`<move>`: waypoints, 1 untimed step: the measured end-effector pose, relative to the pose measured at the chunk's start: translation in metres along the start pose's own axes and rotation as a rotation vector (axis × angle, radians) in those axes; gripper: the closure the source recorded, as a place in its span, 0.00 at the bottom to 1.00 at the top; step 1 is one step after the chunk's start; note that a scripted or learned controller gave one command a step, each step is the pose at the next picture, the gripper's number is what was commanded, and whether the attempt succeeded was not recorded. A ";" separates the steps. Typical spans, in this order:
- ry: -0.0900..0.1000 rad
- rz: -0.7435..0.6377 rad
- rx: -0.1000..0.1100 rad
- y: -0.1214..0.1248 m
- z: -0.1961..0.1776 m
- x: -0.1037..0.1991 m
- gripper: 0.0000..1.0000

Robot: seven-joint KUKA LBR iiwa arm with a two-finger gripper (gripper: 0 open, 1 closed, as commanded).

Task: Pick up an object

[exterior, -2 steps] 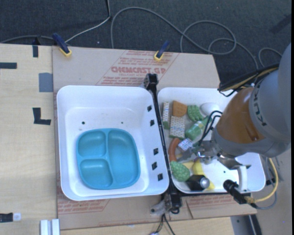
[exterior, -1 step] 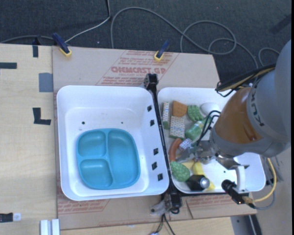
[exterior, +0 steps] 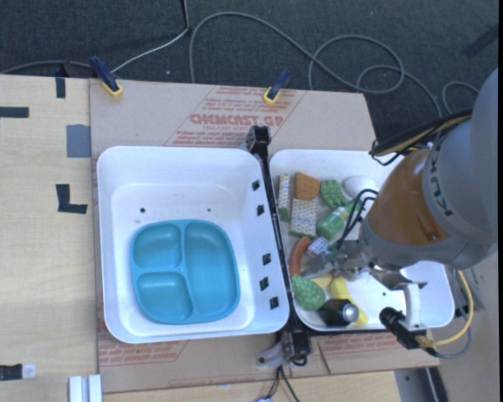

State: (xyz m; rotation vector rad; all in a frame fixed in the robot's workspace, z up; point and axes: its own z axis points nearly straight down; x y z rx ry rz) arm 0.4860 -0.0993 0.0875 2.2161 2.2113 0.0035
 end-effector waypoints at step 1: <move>-0.001 0.001 -0.001 0.000 0.000 0.001 0.00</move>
